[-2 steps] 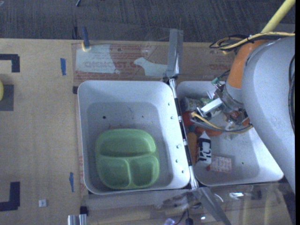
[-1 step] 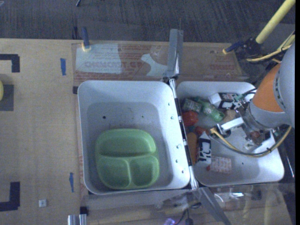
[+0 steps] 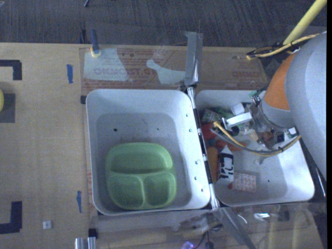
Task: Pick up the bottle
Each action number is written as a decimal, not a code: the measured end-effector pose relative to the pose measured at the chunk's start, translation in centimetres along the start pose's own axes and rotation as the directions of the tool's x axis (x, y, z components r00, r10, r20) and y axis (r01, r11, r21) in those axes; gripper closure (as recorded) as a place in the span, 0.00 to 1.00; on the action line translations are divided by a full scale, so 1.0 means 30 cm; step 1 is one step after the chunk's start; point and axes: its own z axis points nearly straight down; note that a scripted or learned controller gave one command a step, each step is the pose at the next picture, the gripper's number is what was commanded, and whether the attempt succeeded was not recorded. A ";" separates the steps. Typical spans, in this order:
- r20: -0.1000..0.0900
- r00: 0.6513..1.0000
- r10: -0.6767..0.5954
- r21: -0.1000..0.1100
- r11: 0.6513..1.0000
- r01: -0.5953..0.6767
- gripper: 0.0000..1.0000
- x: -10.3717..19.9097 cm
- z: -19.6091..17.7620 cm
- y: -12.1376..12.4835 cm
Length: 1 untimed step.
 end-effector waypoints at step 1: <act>0.000 0.997 -0.083 0.000 0.997 0.083 0.00 -0.075 -0.232 -0.144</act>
